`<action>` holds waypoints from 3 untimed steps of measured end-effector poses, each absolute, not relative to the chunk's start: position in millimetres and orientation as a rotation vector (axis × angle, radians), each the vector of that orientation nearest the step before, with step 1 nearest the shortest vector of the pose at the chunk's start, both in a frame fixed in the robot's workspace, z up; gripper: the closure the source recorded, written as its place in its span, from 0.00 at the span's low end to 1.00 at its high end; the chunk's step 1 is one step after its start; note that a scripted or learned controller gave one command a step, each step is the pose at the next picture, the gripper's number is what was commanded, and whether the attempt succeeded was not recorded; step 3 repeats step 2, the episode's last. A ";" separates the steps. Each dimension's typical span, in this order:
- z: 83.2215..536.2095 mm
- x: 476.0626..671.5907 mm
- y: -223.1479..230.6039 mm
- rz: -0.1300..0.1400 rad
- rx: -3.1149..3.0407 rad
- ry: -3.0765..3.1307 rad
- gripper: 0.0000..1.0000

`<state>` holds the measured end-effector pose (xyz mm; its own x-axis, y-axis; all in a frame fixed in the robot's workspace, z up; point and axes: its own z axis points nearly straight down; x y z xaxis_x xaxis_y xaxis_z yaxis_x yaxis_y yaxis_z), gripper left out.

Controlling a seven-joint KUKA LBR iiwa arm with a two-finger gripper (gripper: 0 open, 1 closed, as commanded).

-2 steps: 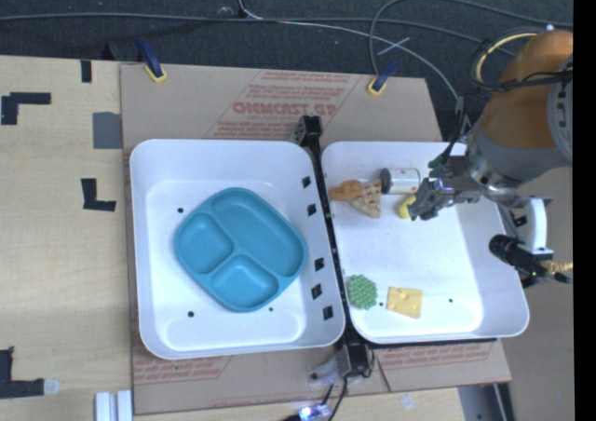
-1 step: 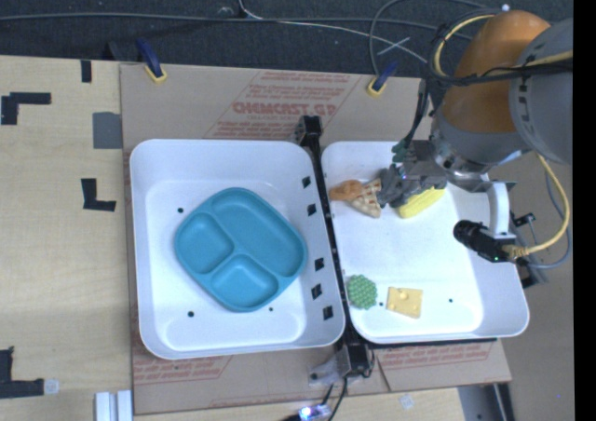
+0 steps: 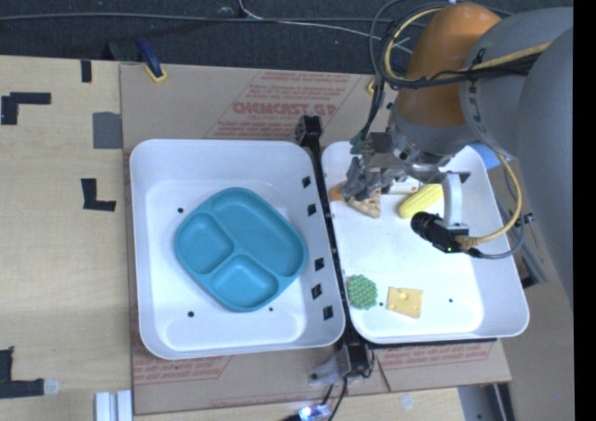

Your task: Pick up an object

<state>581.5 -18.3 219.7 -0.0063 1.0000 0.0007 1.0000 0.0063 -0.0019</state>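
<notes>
Gripper of mine hangs low in the right white plastic bin, over a tan wedge-shaped toy food piece; whether anything is held, I cannot tell. Nothing looks lifted yet. Nearby lie a yellow corn cob, green broccoli floret and yellow cheese square.
</notes>
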 end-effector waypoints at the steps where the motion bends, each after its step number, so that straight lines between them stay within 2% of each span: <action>1: 230.5 598.6 35.8 -0.002 -2.213 -2.229 1.00; 2: 216.6 614.3 88.1 0.002 -2.213 -2.227 1.00; 3: 216.6 614.3 88.1 0.002 -2.213 -2.227 1.00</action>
